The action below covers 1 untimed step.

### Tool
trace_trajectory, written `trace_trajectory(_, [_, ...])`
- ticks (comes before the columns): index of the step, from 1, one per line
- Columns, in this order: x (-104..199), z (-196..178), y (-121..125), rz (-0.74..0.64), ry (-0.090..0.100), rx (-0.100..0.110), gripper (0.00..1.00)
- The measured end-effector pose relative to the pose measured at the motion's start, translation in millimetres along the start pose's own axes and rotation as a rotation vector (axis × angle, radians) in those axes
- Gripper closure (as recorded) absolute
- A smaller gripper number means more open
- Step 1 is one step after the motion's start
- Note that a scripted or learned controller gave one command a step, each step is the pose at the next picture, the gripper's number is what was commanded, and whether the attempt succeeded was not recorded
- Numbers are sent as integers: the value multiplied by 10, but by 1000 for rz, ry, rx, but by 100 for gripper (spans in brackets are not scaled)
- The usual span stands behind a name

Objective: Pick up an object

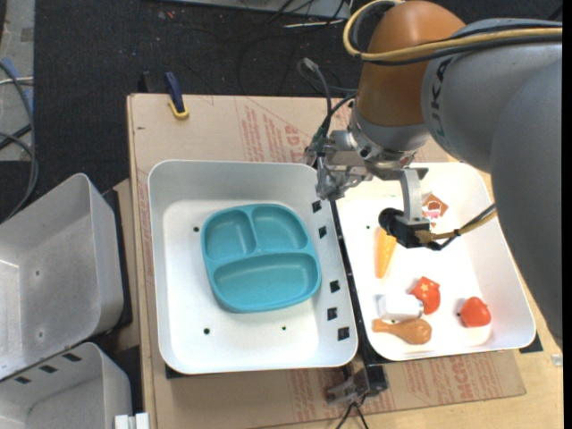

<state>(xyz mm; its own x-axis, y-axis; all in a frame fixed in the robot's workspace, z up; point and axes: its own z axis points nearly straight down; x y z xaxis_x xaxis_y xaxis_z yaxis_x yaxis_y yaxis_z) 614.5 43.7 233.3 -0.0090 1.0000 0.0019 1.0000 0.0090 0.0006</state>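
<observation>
My gripper (334, 182) hangs over the wall between the two bins, at their far end, with nothing seen in it. In the right bin (509, 266) lie an orange cone-shaped carrot (384, 254), a red pepper (426, 293), a red tomato (475, 312), a tan drumstick (407, 330), a small white piece (398, 307) and a red-and-white item (433, 208) partly hidden by the arm. The carrot lies just right of and nearer than the gripper. The left bin (179, 239) holds a teal divided plate (260, 256).
The big grey and orange arm (465, 70) covers the far right part of the right bin. Empty grey tubs (54, 266) stand left of the bench. A blue and yellow clamp (176, 96) sits at the bench's far left corner.
</observation>
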Motion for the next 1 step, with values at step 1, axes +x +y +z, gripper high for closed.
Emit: trace_trajectory(1, [516,-94,-182,0,0,2,100])
